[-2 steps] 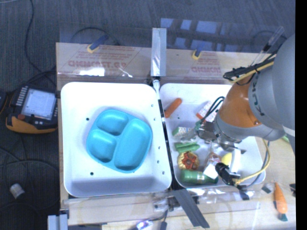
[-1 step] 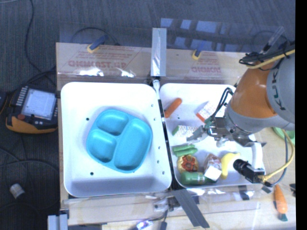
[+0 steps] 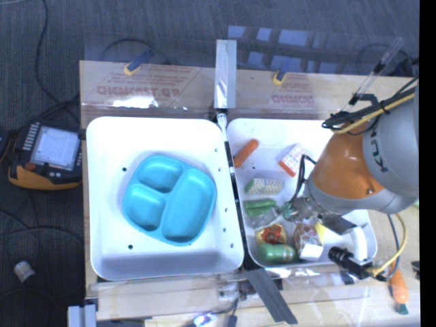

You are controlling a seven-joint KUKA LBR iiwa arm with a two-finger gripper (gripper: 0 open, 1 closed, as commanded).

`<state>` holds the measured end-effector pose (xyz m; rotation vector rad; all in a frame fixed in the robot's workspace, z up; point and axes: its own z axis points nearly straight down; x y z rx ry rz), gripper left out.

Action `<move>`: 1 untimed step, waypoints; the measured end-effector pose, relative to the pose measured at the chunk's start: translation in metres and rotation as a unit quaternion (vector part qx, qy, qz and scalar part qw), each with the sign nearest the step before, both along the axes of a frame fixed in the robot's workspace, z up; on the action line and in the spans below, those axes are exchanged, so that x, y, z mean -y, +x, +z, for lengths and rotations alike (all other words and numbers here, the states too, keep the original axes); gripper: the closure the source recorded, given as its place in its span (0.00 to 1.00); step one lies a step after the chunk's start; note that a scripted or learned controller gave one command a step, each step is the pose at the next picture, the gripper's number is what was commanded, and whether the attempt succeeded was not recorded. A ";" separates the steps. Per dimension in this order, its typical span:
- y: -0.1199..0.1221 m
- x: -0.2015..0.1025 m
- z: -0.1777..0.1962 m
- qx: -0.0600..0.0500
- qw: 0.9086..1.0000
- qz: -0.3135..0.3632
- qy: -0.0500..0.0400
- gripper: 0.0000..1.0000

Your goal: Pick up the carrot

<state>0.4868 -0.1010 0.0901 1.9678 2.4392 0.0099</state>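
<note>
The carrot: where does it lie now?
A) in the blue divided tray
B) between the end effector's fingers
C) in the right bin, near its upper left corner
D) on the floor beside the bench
C: the carrot lies in the right bin near its upper left corner, apart from the blue divided tray in the left bin.

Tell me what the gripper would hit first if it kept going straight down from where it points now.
Probably the clutter below it, not the carrot. The gripper hangs over the right bin, above a green item and a red-and-yellow packet; the carrot lies apart, near the divider. Depth is unclear.
</note>
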 end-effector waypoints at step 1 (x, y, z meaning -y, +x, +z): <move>-0.004 -0.014 0.092 -0.007 1.000 0.022 0.000 0.00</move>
